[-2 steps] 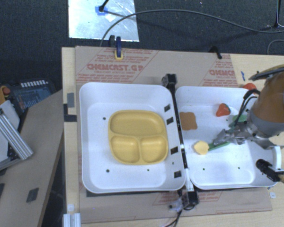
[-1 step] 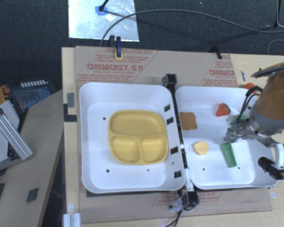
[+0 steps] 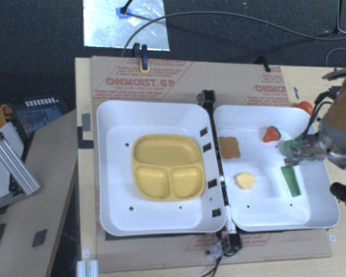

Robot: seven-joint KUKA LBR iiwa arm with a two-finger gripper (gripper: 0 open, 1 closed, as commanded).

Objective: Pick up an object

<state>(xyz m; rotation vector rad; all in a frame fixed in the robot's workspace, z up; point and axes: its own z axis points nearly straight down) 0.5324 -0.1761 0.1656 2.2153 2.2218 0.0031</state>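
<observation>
The left shallow white plastic bin on the worktop holds a yellow three-compartment plastic tray, lying flat near its middle. In the right shallow white plastic bin, a flat brown toast-like slab lies close to the left wall. Nearer the camera, a small pale yellow rounded lump sits apart from it. A small red-orange piece rests toward the far wall. A green stick-shaped block lies flat near the right wall, slightly slanted. The pincer of the grey arm sits just above the stick's far end; whether it is released or clenched, I cannot tell.
</observation>
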